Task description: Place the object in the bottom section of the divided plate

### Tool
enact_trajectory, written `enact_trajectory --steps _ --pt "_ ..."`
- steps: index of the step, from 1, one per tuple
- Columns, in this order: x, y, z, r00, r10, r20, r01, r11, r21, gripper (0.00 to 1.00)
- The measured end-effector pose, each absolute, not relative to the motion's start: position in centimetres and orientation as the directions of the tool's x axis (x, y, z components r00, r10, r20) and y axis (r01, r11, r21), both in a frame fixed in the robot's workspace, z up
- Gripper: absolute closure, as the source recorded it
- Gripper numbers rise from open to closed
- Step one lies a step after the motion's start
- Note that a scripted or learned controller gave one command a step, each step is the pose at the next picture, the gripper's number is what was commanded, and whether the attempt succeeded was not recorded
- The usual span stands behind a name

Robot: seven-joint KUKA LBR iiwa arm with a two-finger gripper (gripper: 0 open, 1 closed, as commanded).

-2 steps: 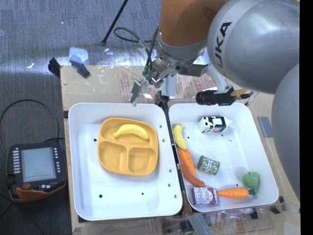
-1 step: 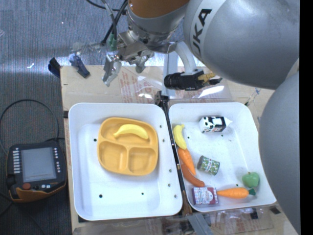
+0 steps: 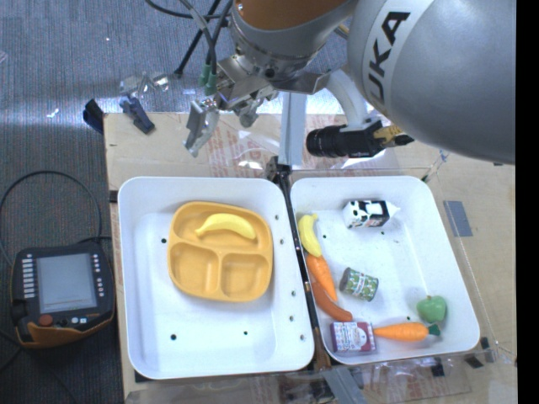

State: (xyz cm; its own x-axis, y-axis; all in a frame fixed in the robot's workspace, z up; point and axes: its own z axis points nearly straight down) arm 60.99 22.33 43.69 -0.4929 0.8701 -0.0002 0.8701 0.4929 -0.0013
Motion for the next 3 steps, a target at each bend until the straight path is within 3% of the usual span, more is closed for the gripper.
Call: enact_trajectory --steps 1,2,3 --pt "57.8 20.9 43.7 -0.413 0.911 0.000 0.911 0.413 -0.003 0.00" --pt "63.4 23.9 43.6 -0.536 0.844 0.000 0.844 0.536 -0.003 0.00" --pt "60.5 21.6 43.7 -0.473 0.881 0.000 0.881 0.473 -0.003 0.00"
